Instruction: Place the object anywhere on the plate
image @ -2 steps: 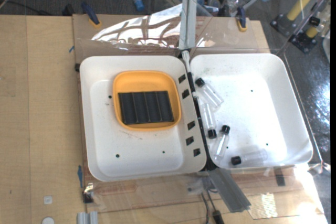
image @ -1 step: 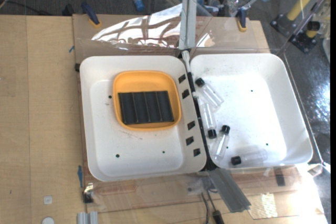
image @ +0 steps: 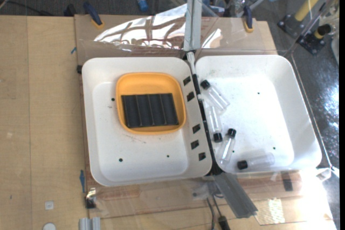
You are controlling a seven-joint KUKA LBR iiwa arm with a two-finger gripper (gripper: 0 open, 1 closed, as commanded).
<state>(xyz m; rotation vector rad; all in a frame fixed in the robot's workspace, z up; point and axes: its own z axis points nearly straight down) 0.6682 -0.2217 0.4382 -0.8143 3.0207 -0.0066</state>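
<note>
Plate (image: 151, 82) in left bin (image: 102, 169) already carries a dark ridged block (image: 149, 110), flat, approx centred. Vials (image: 226, 145) lie in right bin (image: 302, 116). Jaws: can't tell. Task looks done.

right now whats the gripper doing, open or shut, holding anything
Gripper: cannot be told from this camera view. The black slatted object already lies on the orange plate in the left bin.

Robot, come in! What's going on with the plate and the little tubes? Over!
Flat black ribbed block lying on the orange square plate, left white bin. Clear plastic tubes with black caps loose in right white bin. Nothing blocking the plate.
</note>
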